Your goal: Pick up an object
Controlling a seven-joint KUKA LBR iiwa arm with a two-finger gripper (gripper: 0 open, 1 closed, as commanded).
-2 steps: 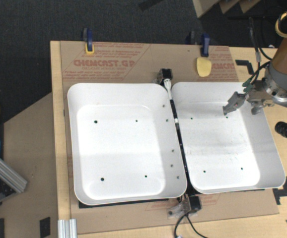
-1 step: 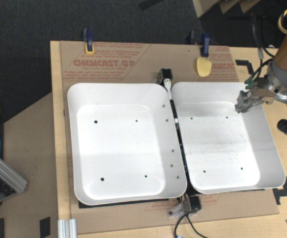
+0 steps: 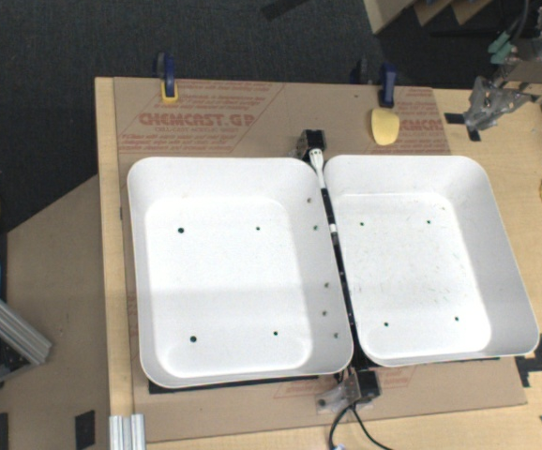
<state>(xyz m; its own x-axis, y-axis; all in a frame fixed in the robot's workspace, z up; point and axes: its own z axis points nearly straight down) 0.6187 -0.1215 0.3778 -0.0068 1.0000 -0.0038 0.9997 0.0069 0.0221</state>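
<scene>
Gripper (image 3: pixel 492 99) sits at upper right of frame, off the board's corner (open or closed: cannot tell, too small and cluttered). Just left of it, a pale yellow piece (image 3: pixel 384 126) lies on the cardboard under a blue clamp (image 3: pixel 387 84), near the right bin (image 3: pixel 505 251)'s top rim. Left bin (image 3: pixel 144 251) adjoins.

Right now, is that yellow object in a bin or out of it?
Out. The yellow object lies on the brown board just behind the right bin, beyond its far rim, below a blue clamp.
</scene>
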